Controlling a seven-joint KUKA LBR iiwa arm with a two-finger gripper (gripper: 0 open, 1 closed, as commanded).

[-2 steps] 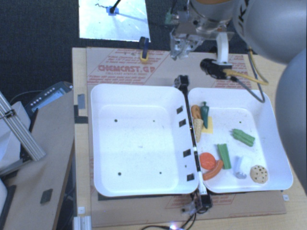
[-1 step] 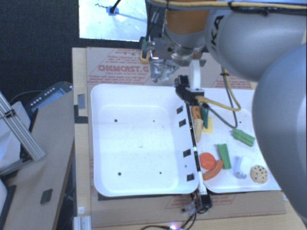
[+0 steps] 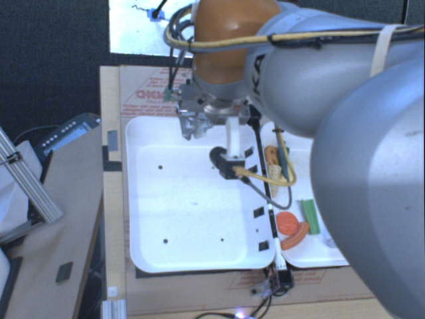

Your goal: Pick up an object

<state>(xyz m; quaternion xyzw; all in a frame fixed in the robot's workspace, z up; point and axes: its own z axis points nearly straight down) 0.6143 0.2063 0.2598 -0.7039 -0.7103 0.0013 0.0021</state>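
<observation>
Two white bins sit side by side on the table (image 3: 114, 244). The pincer (image 3: 191, 126) hangs over the back of the left bin (image 3: 186, 211), close to its rear wall, and whether it is released or clenched cannot be told. The loose things lie in the right bin (image 3: 302, 181), off to the view's right of the pincer. Nearest are an orange-yellow piece (image 3: 271, 157) and a thin green stick (image 3: 283, 150) beside it. Farther toward the front are a green block (image 3: 310, 216) and a round orange thing (image 3: 287, 221) touching a brown sausage shape (image 3: 297, 236), well apart from the pincer.
</observation>
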